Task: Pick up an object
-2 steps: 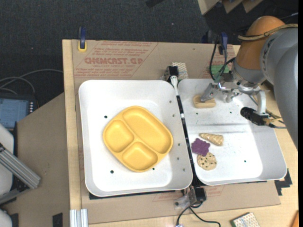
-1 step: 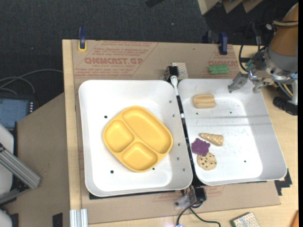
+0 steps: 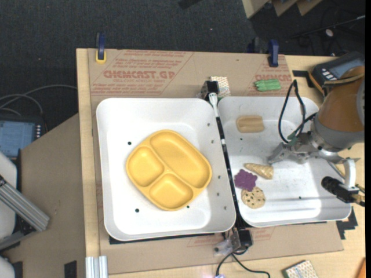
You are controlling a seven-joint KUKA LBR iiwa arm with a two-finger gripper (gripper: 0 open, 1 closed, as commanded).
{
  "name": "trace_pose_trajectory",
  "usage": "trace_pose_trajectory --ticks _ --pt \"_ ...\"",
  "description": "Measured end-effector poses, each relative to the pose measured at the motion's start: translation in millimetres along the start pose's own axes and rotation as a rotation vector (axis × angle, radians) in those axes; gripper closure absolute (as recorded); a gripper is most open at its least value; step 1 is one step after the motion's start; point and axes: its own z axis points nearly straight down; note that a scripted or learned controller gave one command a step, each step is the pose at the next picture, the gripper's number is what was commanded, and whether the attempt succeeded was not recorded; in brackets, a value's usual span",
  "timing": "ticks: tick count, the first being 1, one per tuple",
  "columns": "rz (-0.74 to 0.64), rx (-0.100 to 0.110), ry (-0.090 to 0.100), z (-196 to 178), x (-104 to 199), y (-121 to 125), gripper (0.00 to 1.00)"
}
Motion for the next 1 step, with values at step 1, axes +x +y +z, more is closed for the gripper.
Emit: trace_pose_trajectory --ticks 1 --pt "-0.009 -0.017 -0.005 -4.6 45.2 56.2 0.00"
